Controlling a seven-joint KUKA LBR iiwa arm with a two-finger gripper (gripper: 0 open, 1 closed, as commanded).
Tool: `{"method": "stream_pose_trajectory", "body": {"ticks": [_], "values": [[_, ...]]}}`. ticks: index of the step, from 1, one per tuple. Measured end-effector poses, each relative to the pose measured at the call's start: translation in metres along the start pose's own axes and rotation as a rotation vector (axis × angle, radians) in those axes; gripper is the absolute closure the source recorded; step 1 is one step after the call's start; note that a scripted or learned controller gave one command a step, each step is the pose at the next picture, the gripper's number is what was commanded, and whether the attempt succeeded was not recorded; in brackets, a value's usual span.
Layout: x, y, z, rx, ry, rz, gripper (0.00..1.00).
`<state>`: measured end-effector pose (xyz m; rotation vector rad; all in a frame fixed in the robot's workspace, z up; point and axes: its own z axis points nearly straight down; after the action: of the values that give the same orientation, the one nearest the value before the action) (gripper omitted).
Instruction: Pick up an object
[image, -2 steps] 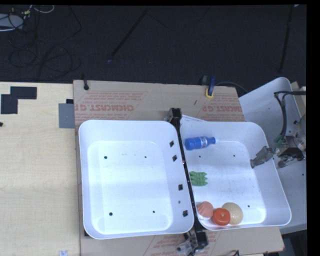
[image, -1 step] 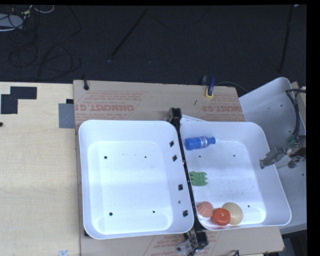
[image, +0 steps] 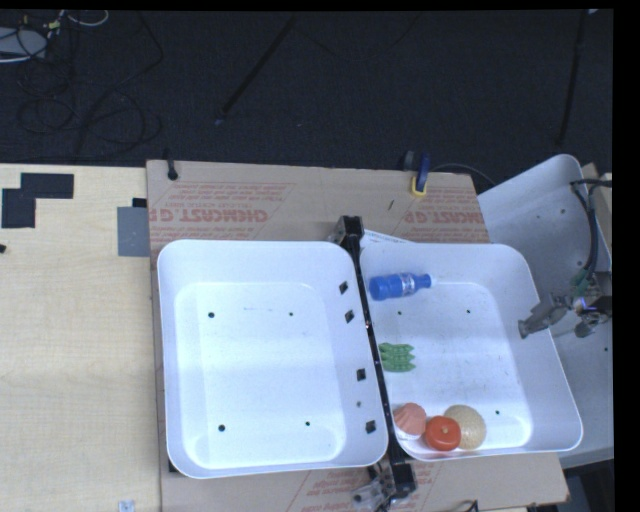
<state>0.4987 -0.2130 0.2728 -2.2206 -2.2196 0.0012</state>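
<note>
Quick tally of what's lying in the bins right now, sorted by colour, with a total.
Blue: 1, the bottle
Green: 1, the small green item
Red: 1, the round red piece
Pink: 1, the pinkish piece
Tan: 1, the pale round piece
Total: 5, all in the right bin.

Smooth, glossy white plastic bins (image: 255, 262) on matt printed cardboard (image: 260, 205); pale wood-look bench (image: 70, 340); blue bottle (image: 399, 286) probably plastic.
</note>
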Motion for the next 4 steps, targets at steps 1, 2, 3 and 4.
{"method": "stream_pose_trajectory", "body": {"ticks": [1, 2, 3, 4], "values": [[0.0, 0.0, 0.0, 0.0, 0.0, 0.0, 0.0], [0.0, 0.0, 0.0, 0.0, 0.0, 0.0, 0.0], [0.0, 0.0, 0.0, 0.0, 0.0, 0.0, 0.0], [0.0, 0.0, 0.0, 0.0, 0.0, 0.0, 0.0]]}}
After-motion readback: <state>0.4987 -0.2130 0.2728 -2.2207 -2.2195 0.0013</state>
